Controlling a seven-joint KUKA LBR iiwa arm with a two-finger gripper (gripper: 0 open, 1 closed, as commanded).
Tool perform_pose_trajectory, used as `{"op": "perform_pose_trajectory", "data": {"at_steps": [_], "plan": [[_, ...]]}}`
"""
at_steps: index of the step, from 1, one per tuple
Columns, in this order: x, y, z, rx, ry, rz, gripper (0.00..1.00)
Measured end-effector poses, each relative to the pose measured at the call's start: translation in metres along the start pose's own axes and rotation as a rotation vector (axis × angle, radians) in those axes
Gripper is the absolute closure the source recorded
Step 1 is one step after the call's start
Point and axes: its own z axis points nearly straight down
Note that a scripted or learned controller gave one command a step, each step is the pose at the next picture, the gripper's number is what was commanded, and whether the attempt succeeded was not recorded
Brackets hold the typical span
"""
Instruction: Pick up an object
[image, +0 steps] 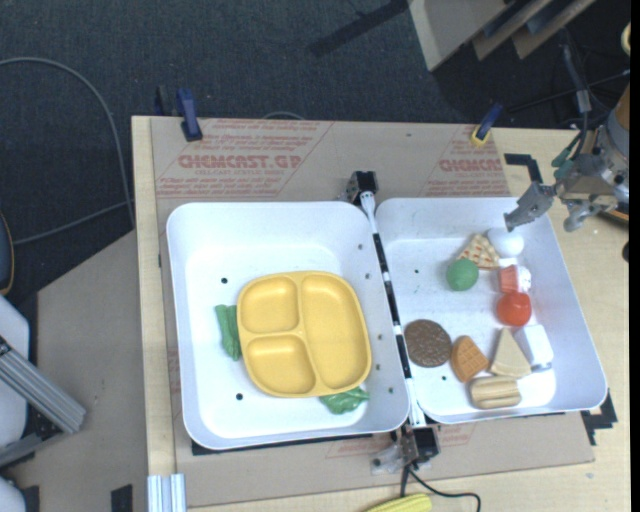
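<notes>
My gripper (550, 212) hovers over the far right corner of the right bin (420, 235), open, with nothing between its fingers. Just below its left finger (524, 210) lie a small white ball (511, 243) and a waffle-patterned wedge (482, 251). Further toy foods sit in this bin: a green ball (462, 275), a red tomato (514, 309), a round brown cookie (428, 342), an orange pastry (467, 357) and a tan bread roll (495, 392).
The left bin (200, 260) holds a yellow divided plate (303, 332), with green leafy pieces at its left edge (229, 330) and its near edge (345, 402). Blue clamps (187, 112) grip the board's far edge.
</notes>
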Motion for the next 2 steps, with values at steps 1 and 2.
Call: {"op": "perform_pose_trajectory", "data": {"at_steps": [1, 2], "plan": [[-0.037, -0.031, 0.094, 0.000, -0.001, 0.000, 0.00], [-0.019, -0.034, 0.182, -0.001, 0.000, 0.000, 0.00]]}}
